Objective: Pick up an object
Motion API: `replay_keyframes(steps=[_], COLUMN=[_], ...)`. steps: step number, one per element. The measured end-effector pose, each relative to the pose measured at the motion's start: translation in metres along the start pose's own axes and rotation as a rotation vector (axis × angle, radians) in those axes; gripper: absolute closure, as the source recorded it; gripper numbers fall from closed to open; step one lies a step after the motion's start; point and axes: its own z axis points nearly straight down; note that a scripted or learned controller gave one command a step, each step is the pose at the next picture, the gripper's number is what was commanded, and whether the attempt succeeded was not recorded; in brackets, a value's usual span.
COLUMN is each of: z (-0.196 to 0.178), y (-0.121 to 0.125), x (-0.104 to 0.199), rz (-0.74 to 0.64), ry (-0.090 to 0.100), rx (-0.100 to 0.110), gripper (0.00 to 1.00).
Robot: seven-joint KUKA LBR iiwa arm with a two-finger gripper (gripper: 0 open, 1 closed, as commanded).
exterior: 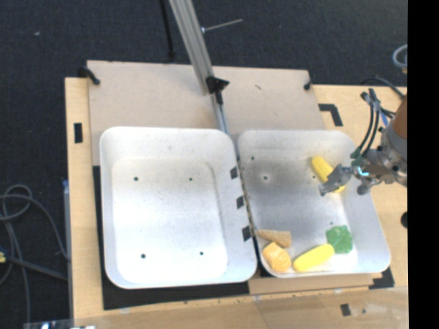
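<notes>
The gripper [341, 179] is seen over the right bin [288, 156], reaching in from the right edge of the scene at mid-height. Whether it is spread or pressed together cannot be told, and nothing can be made out held in it.

A small yellow object [320, 168] lies in the right bin directly at the gripper's far-left side, touching it or just beside it in the view; contact cannot be confirmed. The other objects are gathered along the near edge of the same bin, well apart from the gripper. A green object [339, 238] lies toward the near right corner. A long yellow object [313, 258] lies just left of it, close to the near rim. An orange object [276, 257] sits at the near left corner, and a tan wedge-shaped piece [274, 237] rests just beyond it, against the bin's left wall.

The left bin [171, 204] stands side by side with the right one, their inner walls touching. Both bins are set on a light wooden bench [79, 184], with a paler board [151, 94] under their far halves. A slanted metal rail [192, 36] runs from the far edge of the scene down to the gap between the bins. Dark carpet [41, 33] surrounds the bench, and cables [20, 218] lie on it at the left.
</notes>
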Motion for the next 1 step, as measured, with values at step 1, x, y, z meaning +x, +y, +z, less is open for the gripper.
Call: replay_keyframes(steps=[1], z=[-0.0024], y=[0.0009], x=[0.0003], rz=[0.0], ry=[-0.001], rx=[-0.005], gripper=[0.0])
